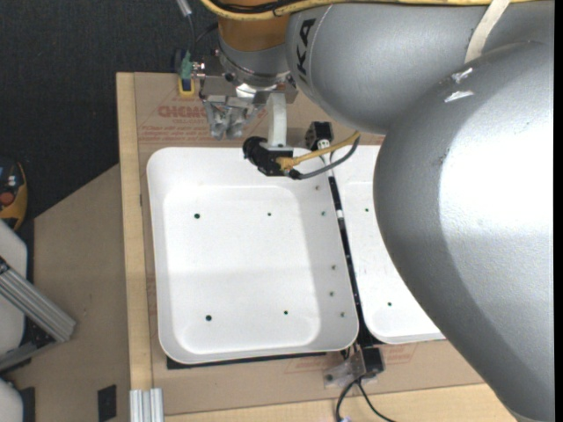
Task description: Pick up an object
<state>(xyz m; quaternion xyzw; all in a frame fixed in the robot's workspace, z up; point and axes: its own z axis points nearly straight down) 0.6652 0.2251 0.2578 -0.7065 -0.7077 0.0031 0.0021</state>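
Hand point(226, 123) hangs past left bin's point(176, 262) far rim, grip state unclear

arm point(440, 148): grey, reaching in from right, filling upper right | wrist: orange band at top centre | gripper point(227, 128): pointing down, upper left

Single fixed overhead view, slanted down onto both white bins point(167, 236).
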